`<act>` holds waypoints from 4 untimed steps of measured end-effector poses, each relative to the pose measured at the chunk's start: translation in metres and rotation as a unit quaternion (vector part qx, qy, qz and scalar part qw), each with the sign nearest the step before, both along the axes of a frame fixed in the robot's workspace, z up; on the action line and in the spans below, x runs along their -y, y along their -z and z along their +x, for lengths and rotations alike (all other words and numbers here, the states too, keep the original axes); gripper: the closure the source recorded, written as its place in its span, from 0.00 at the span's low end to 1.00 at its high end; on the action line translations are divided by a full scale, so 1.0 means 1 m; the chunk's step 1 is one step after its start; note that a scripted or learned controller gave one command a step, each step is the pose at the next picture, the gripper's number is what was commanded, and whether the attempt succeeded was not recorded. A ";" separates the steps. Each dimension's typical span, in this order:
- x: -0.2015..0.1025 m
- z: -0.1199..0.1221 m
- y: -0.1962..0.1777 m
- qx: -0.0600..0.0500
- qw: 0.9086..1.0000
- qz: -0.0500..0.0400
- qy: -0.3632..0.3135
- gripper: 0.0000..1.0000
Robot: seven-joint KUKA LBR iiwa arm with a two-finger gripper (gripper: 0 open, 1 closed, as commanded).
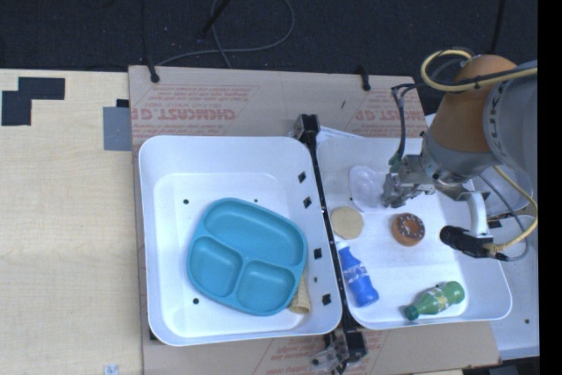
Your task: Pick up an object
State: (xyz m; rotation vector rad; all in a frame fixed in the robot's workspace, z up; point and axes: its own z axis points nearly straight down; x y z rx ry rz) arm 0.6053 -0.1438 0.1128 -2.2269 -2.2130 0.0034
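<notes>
The blue tray hides most of a tan item.

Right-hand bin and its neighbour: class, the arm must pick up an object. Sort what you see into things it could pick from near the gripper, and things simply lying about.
Belonging to the job:
gripper
doughnut
tan round disc
blue bottle
green bottle
clear cup

Lying about:
blue divided plate in the left bin
cables on the dark floor

blue plate, green bottle, brown donut
</notes>
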 end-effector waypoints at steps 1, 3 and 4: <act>0.003 0.001 -0.042 0.002 1.000 0.000 0.000 1.00; 0.010 0.002 -0.159 0.004 1.000 -0.001 -0.003 1.00; -0.042 -0.017 -0.162 0.000 1.000 0.001 -0.005 1.00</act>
